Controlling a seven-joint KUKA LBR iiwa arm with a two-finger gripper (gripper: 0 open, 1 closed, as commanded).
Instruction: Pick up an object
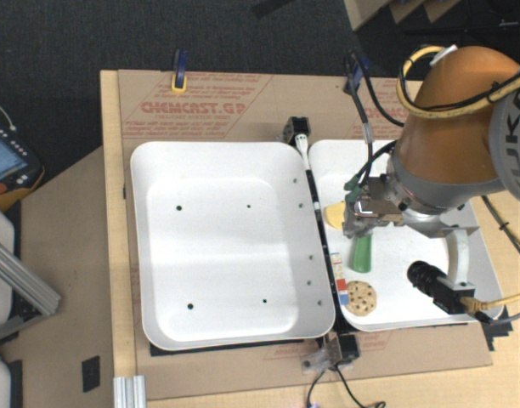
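My gripper point(360, 221) hangs over the left part of the right bin point(396, 313), under the orange wrist band. A green cylinder-like object point(361, 253) lies just below it in the view, its top end right at the gripper's tip. A yellow object point(335, 216) sits to the gripper's left, partly hidden by it. A round tan cookie-like disc with dark spots point(360, 297) lies near the bin's front left corner. A small red and blue object point(341, 286) rests against the bin's left wall.
The left bin point(158, 177) is a white tray with a few small dark dots on its floor. Both bins stand on a brown cardboard sheet point(200, 100). A black clamp point(295, 130) sits at the back between the bins.
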